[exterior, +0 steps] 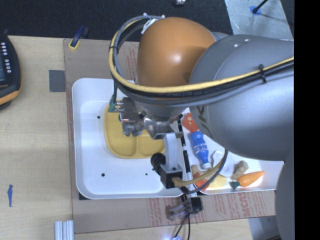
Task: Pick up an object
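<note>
**Near edge**
- White ridged strip (64, 229) at the table's (35, 154) front edge, left of centre.
- Small blue mark (10, 195) on the bare wood, far left.
- Cable connector (182, 210) lying on the brown mat (125, 216) just in front of the bins.

**Right bin** (267, 188) (largely covered by the arm)
- Orange carrot (250, 178) with a green stub, against the front wall.
- Beige lump (240, 167) touching the carrot from behind.
- Flat pale-yellow piece (218, 182) left of the carrot.
- Blue bottle (199, 149) with a white cap, lying on its side further in.
- Red item (188, 121) just behind the bottle, partly hidden.

**Left bin** (90, 149)
- Yellow dish-like object (121, 145) towards the back right of the bin floor, resting flat.
- Gripper (134, 126) directly over the yellow object's rear part; whether it touches cannot be told, nor whether it is open or closed (the wrist hides its tip).

**Arm**
- Black bracket (167, 173) hanging over the wall shared by the bins.
- Orange band (170, 49) looped by black and yellow cables, above the left bin's back right; grey arm (250, 94) entering from the right.

**Far side**
- Grey patch (57, 80) on the table, behind the left bin.
- Black-and-orange handset (7, 69) at the left edge.
- Blue-and-yellow clip (76, 38) on the table's back edge.
- Small metallic object (180, 0) on the dark floor beyond.
</note>
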{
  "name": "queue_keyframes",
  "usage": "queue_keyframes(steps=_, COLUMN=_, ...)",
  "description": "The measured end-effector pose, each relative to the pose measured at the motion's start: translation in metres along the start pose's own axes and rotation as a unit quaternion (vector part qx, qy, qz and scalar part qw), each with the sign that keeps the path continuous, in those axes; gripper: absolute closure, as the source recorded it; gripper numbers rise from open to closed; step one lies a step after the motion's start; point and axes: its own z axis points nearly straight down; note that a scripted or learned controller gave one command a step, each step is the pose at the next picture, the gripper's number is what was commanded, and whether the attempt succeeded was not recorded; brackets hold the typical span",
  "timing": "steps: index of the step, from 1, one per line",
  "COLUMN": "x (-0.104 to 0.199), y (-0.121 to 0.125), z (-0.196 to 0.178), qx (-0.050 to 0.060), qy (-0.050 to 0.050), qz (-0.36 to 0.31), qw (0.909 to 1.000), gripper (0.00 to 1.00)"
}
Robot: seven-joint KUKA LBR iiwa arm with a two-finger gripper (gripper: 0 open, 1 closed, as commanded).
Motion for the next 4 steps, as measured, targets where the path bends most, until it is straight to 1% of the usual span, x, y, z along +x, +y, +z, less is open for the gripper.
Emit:
queue_keyframes(steps=1, x=-0.008, y=0.000, z=-0.073, qx=0.001, qy=-0.001, qz=0.000, qw=1.0000, gripper=1.00)
queue_keyframes(steps=2, x=-0.021, y=0.029, z=-0.065, qx=0.003, qy=-0.003, qz=0.002, qw=1.0000, gripper=1.00)
queue_keyframes(steps=3, x=-0.040, y=0.036, z=0.053, qx=0.011, qy=-0.005, qz=0.002, qw=0.9999, gripper=1.00)
queue_keyframes(steps=4, x=-0.033, y=0.156, z=0.111, qx=0.003, qy=-0.004, qz=0.001, qw=1.0000, gripper=1.00)
